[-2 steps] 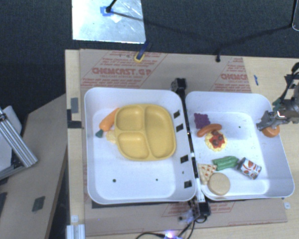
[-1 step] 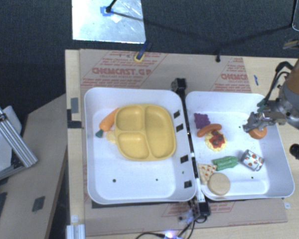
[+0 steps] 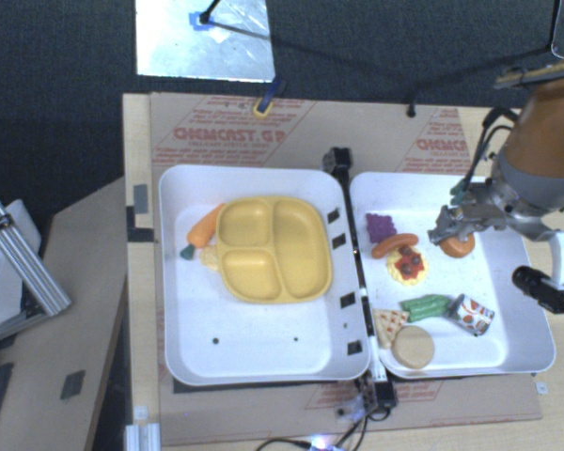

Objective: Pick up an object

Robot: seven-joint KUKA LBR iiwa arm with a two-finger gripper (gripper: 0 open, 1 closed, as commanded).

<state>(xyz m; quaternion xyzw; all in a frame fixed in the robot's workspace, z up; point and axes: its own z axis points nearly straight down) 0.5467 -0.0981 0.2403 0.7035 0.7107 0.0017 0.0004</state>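
**Orange round toy food under my claw, right bin**

Orange round piece (image 3: 460,246): a small toy food item, perhaps an orange or a bun, too small to tell. It lies in the right bin (image 3: 531,341), near that bin's far right side, well apart from the other pieces.

My claw (image 3: 448,230): poised directly over the near edge of that piece, at or just above it. The piece shows beside the claw, not clearly gripped. Whether the claw stands wide or narrow, I cannot tell; the wrist hides it.

Other stock, right bin: purple grapes (image 3: 382,225); hot dog (image 3: 396,244) just beside them; yellow disc with red topping (image 3: 407,266); green pods (image 3: 426,304); pizza slice (image 3: 390,325); tan cookie (image 3: 414,347); small printed can (image 3: 473,315) lying on its side.

Left bin (image 3: 183,346): yellow divided plate (image 3: 268,249), with a carrot (image 3: 205,225) touching its far left rim.

Handling note, as judgement: the step in hand is the approach and close on the orange piece. To do it well I should centre over its middle rather than its edge, come straight down so a round thing does not roll away, close gently, then lift only once it sits between both sides.
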